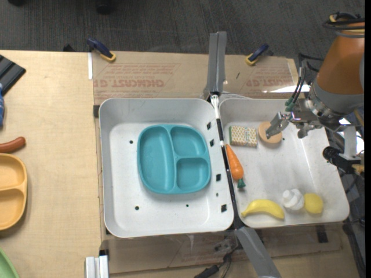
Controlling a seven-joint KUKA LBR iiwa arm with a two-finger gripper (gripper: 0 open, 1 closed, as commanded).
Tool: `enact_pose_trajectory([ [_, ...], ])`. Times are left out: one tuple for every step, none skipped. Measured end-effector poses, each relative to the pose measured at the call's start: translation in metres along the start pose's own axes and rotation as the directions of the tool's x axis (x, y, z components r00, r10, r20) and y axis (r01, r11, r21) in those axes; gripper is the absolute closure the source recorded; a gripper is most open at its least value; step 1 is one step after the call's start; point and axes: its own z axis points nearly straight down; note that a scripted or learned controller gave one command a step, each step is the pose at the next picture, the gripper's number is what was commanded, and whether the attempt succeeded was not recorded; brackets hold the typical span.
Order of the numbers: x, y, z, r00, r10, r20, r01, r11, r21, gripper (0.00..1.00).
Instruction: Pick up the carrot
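Along the near edge of the right bin (324, 172) lie a banana (262, 208), a small white object (293, 199) whose kind I cannot tell, and a lemon (313, 203), in a row from the near left corner toward the near right one. Further in, the carrot (235, 164) rests on the floor of that bin hard against its left wall, its long axis running along the wall from near to far; the green top points toward the near edge and the orange root points toward the far edge. Across the wall, a teal divided plate (174, 158) with three compartments sits in the middle of the left bin (116, 155). Beyond the carrot, near the far left corner of the right bin, lies a speckled rectangular block (243, 135), with a round tan disc (270, 133) just beside it. The gripper (285, 120) hangs above that disc, toward the far edge and well apart from the carrot; how far its fingers are parted I cannot tell, and nothing is seen between them.
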Motion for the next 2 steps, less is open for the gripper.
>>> enact_pose_trajectory([
  [-0.0181, -0.0494, -0.2211, 0.984, 0.181, 0.002, -0.181, 0.984, -0.003, 0.00],
  [-0.0180, -0.0481, -0.2292, 0.984, 0.177, 0.005, -0.177, 0.984, -0.001, 1.00],
])
